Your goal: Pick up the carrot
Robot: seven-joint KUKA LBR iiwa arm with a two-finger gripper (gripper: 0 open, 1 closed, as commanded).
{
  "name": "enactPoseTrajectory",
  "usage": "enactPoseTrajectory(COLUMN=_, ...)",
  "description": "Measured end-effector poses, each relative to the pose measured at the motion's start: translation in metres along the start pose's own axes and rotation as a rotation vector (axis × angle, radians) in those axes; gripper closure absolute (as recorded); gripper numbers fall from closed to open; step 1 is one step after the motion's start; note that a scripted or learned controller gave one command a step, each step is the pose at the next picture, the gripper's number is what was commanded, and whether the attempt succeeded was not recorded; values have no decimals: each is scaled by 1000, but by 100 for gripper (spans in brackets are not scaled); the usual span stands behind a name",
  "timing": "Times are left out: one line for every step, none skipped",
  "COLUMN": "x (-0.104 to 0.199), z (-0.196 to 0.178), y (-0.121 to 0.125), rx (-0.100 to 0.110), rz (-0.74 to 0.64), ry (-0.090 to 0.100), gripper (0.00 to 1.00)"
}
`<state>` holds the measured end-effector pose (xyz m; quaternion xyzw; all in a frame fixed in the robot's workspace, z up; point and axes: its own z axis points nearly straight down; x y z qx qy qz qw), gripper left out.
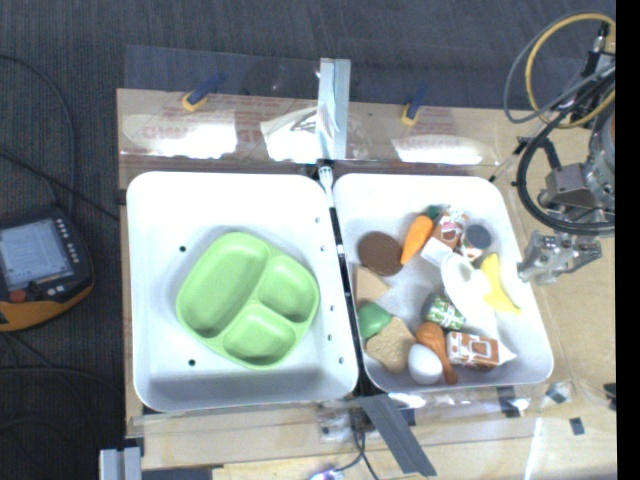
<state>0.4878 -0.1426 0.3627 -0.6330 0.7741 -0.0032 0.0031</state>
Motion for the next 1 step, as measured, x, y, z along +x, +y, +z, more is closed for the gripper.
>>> enactPoseTrajectory(x=-21, z=73, y=8, rx=-12, rz=-382, ry=-6, gripper=100)
